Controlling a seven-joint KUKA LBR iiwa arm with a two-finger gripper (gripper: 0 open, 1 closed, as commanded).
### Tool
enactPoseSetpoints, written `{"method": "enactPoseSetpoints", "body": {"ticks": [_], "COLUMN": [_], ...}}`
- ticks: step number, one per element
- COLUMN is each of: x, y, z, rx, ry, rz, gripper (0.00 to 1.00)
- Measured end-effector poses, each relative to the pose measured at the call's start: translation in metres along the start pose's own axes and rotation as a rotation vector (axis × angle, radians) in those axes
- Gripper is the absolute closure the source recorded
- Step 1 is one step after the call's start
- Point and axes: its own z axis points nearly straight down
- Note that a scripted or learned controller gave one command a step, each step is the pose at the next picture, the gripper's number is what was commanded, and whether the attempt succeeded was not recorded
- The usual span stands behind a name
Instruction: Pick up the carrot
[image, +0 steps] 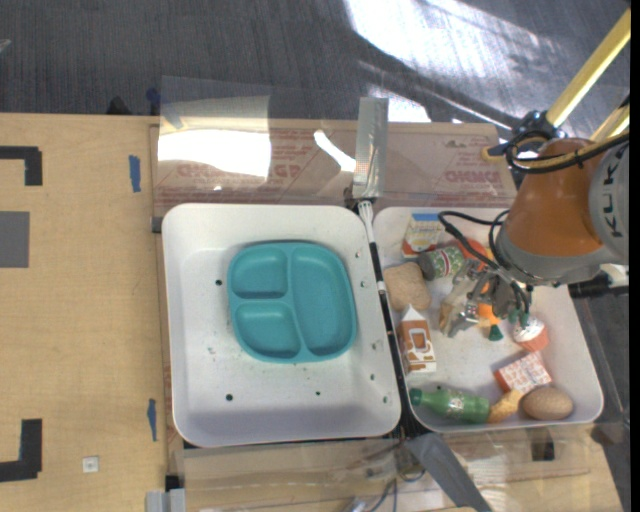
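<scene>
Reaching into the right bin (585, 345), I hover my gripper (472, 305) beside the carrot (487, 313); whether anything is clamped, I cannot tell. It looks small, stiff, light and slippery, best pinched across its middle. Packets and a green bottle (452, 404) crowd this bin; the left bin (190, 330) holds a teal tray (293, 300).

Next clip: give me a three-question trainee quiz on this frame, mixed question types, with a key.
1. True or false: the teal plate lies in the left bin.
2. Which bin is the gripper over? A) left B) right
3. Fill in: the green bottle lies near the right bin's ____ edge (front/back).

Key: 1 true; 2 B; 3 front. The carrot is a small orange patch beside the gripper; a grasp on it cannot be judged.
</scene>
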Motion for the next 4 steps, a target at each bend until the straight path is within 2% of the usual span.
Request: {"method": "enactPoseSetpoints", "body": {"ticks": [1,2,3,4], "x": [0.032,0.020,0.042,0.041], "y": [0.059,-0.009,0.035,0.066], "z": [-0.101,0.000,-0.151,-0.169], "rx": [-0.004,-0.001,-0.001,-0.003], "ry": [-0.005,0.007,-0.008,0.000], "rz": [0.028,-0.357,-0.407,-0.756], "gripper": [1.00,1.00,1.00,1.00]}}
